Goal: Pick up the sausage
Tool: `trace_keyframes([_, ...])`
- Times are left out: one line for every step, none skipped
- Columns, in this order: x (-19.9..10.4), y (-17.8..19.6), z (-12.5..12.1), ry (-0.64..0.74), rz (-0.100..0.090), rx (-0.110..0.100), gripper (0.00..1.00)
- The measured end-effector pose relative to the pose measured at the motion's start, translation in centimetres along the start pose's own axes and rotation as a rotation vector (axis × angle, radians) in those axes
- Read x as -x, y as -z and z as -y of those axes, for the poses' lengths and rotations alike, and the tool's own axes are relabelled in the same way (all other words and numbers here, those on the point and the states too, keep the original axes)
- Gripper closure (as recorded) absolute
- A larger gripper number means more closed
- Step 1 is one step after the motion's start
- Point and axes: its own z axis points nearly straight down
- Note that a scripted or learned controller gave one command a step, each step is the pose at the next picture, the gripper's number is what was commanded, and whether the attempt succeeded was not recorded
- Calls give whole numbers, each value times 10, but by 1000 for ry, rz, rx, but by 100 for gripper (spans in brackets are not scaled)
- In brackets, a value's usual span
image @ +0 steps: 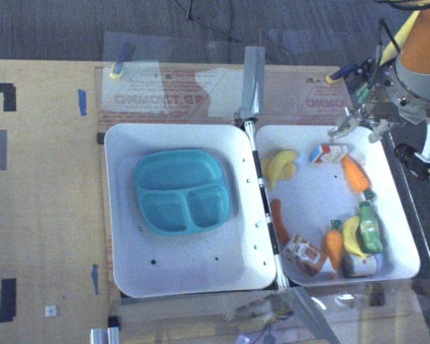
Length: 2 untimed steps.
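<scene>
— Nearest the lens, what sits at the right bin's (408,213) front edge?
— One carton (303,252), an orange carrot (333,246), a green bottle (370,228). Just behind them the sausage (278,221) lies along that bin's left wall.
— And the gripper (356,122)?
— It hangs over the far rim, fingers spread, nothing between them; a blue tray (180,190) occupies the left bin (122,264)

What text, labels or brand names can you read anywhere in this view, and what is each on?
Red print on the cardboard sheet behind the bins: mirrored and blurred, seemingly a repeated brand name, not reliably readable.
Small red, white and blue carton in the right bin: markings too small to read.
Brown and white packet: print too blurred to read.
Green bottle: label unreadable.
Nothing else carries text.
</scene>
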Motion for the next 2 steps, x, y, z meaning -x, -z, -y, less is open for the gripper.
trace_keyframes([14, -131, 65, 78, -1, -1, 0])
trace_keyframes([-31, -172, 42, 131, -1, 0, 0])
